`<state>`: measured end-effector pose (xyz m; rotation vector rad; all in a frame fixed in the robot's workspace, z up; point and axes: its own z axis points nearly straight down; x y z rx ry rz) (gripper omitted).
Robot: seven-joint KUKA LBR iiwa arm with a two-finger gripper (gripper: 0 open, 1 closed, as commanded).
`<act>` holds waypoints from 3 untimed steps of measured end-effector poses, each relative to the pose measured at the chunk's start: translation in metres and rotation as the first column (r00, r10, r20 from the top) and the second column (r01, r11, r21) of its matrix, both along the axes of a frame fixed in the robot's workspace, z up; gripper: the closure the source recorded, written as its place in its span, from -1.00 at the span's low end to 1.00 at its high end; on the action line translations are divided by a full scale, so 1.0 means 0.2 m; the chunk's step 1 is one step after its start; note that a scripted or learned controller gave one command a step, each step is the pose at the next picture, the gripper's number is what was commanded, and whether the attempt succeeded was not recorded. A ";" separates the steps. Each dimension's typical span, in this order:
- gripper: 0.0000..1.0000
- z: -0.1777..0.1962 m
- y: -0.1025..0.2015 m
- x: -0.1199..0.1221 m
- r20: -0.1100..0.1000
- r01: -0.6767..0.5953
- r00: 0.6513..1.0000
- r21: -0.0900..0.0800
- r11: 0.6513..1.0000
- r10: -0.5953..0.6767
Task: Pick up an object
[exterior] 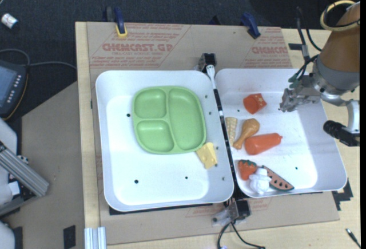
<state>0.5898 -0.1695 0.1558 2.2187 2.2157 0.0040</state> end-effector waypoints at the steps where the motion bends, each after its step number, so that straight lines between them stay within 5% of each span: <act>1: 1.00 0.30 0.01 0.05 0.003 -0.003 1.000 -0.001 1.000 0.003; 2: 1.00 0.35 0.01 0.05 -0.002 -0.002 1.000 0.001 1.000 0.002; 3: 1.00 0.39 0.25 -0.07 -0.008 -0.006 1.000 0.005 1.000 0.006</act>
